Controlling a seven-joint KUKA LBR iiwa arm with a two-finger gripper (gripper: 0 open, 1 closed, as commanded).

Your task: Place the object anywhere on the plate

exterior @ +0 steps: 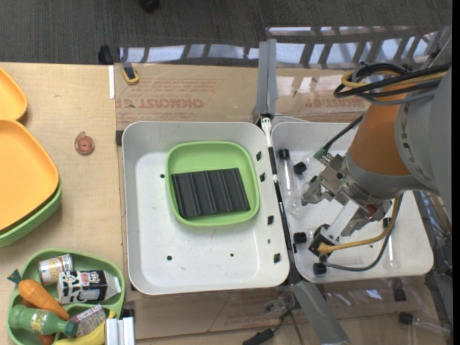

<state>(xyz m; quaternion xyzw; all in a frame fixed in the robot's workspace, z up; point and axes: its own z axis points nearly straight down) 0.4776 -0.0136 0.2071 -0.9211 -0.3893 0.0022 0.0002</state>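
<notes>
A square green plate (213, 158) with rounded corners sits in the upper middle of the left bin (147, 257). A dark grey ribbed rectangular object (210, 192) lies flat on it and covers most of its floor. My gripper (310, 192) is over the left part of the right bin (410, 261), well to the right of the plate and apart from the ribbed object. It points left and down from the orange-banded wrist. Nothing shows in its grasp.
A divider rim (276, 185) runs between the two bins. A small clear thing (295, 208) lies just left of the gripper. Orange and green trays (21, 178) and a green bowl of toy food (65, 293) stand on the wooden bench to the left.
</notes>
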